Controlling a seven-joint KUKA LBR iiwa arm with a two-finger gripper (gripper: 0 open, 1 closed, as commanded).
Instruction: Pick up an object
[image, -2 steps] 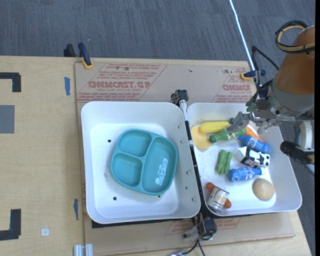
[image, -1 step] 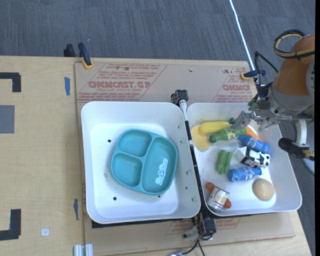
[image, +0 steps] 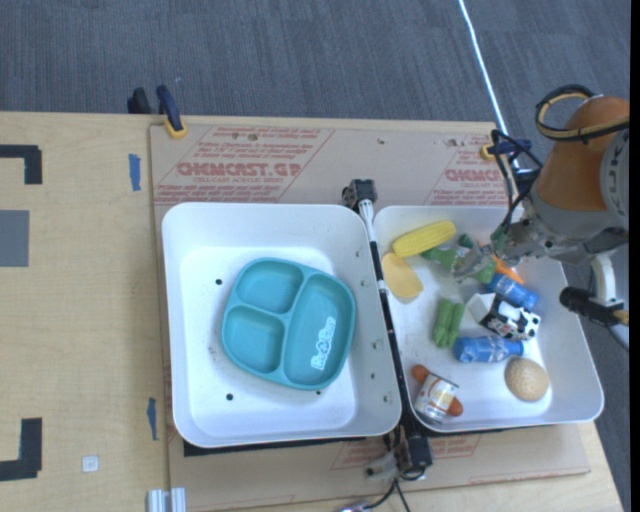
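In the camera view, the arm (image: 580, 160) comes in from the right edge, with its orange band high at the far right and the grey wrist below it. It bends down and to the left over the far part of the right bin (image: 575, 400). The gripper (image: 478, 258) is low among the toys there, next to the ear of toy corn (image: 423, 238). Whether its fingers are apart or together, I cannot tell, because they are mixed with the small things under them.

The two white bins stand side by side. The left bin (image: 190, 300) holds one thing: a teal divided plate (image: 288, 322) with three compartments, lying flat in the middle.

The right bin holds the objects to pick. There is one yellow corn at the far side and one pale yellow piece (image: 402, 278) near the left wall. I count two green pieces: one small (image: 438, 255) just beside the gripper, one longer (image: 447, 322) in the middle. There are two blue toys (image: 513, 292) (image: 488, 349), one black-and-white toy (image: 512, 323) between them, one tan round bun (image: 526, 379) near the right corner, and one small can (image: 437, 394) at the near side, lying tilted.
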